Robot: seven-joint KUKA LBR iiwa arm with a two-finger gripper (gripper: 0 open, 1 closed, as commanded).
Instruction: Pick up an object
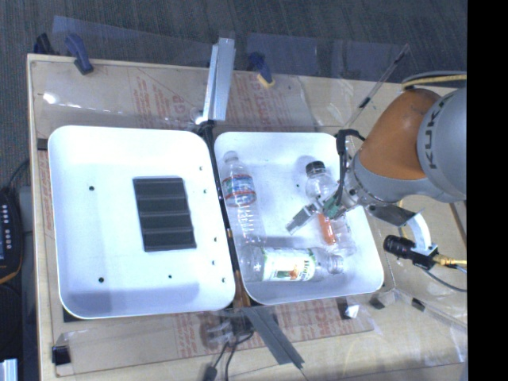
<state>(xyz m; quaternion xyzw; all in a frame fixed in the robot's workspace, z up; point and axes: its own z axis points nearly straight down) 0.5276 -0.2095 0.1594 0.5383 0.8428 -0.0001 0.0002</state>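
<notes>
Grey two-finger gripper (305,215) low over the right white bin (274,151), fingers spread wide, gripping nothing. Clear plastic bottle with orange label (332,230) sits beside it, partly hidden. Green-labelled clear bottle (290,265): writing unreadable.

Bright overhead light; glare on left bin (79,145); soft focus.

I am seeing the arm (413,145) running out of the frame at the right, its upper part cut off. The gripper (305,217) is looking too small and blurred for me to judge. The small bottle (333,227) under the wrist is lying partly hidden, its label unreadable.
</notes>
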